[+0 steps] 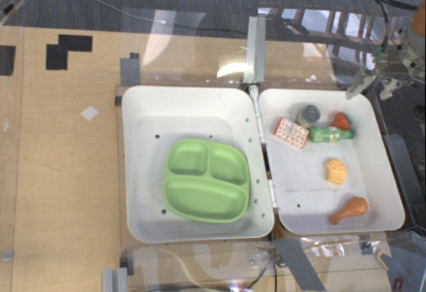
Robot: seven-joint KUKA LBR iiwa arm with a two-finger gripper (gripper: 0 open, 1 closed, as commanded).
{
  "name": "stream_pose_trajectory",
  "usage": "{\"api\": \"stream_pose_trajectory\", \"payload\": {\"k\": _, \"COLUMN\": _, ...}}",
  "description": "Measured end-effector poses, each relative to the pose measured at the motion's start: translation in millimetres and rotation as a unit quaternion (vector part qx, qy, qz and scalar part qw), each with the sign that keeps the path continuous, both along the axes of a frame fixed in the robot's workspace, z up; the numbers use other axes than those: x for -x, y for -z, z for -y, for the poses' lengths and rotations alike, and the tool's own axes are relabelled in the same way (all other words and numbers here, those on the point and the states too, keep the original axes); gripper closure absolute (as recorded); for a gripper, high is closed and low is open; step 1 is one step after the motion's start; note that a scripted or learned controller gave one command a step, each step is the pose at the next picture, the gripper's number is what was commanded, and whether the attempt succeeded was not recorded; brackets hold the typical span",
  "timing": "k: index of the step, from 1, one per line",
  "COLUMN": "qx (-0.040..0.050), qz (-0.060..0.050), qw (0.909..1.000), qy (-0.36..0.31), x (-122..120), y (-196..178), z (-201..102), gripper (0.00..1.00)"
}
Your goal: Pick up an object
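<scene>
Two shallow white plastic bins sit side by side on the pale wooden bench (pixel 60 171), their inner rims meeting along a narrow seam.

The left bin (pixel 143 151) holds one item: a light green plastic plate with three compartments (pixel 208 179), lying flat a little below and to the right of the bin's middle. Its two smaller compartments are toward the far side and the long one toward the near side.

The right bin (pixel 299 181) holds the small objects for picking. Near its far edge a white box with a red pattern (pixel 291 133) lies tilted, touching or almost touching the cap end of a green plastic bottle (pixel 329 135) lying on its side. Just behind them stands a small grey round can or cap (pixel 309 113); its exact kind is hard to make out at this size. A small red-orange piece (pixel 341 120) rests against the bottle's far side. Closer to the bin's middle, apart from that cluster, is a yellow toy like a pack of fries (pixel 337 171). Near the front right corner lies an orange-brown toy drumstick (pixel 350 209), well apart from the others.

The gripper (pixel 373 81) appears at the far right corner of the right bin, above its rim, with nothing visibly in it; whether it is released or clenched cannot be told.
</scene>
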State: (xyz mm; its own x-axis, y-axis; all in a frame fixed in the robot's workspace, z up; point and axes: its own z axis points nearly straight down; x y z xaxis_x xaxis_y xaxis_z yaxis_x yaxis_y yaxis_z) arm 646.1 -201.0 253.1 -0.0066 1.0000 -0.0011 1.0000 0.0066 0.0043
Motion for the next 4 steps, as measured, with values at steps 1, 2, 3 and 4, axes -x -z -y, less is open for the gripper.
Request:
{"api": "stream_pose_trajectory", "payload": {"k": 1, "qx": 0.0013, "qz": 0.003, "qw": 1.0, "qy": -0.004, "x": -2.0, "y": -12.5, "z": -0.8, "gripper": 1.0}}
{"api": "stream_pose_trajectory", "payload": {"k": 2, "qx": -0.0004, "qz": -0.001, "qw": 1.0, "qy": 0.001, "x": 36.6, "y": 137.0, "z": 4.2, "gripper": 1.0}}
{"api": "stream_pose_trajectory", "payload": {"k": 3, "qx": 0.0003, "qz": 0.0, "qw": 1.0, "qy": 0.002, "x": 36.3, "y": 136.0, "z": 4.8, "gripper": 0.0}}
{"api": "stream_pose_trajectory", "payload": {"k": 4, "qx": 0.0001, "qz": 0.0, "qw": 1.0, "qy": 0.002, "x": 18.2, "y": 146.0, "z": -54.5, "gripper": 0.0}}
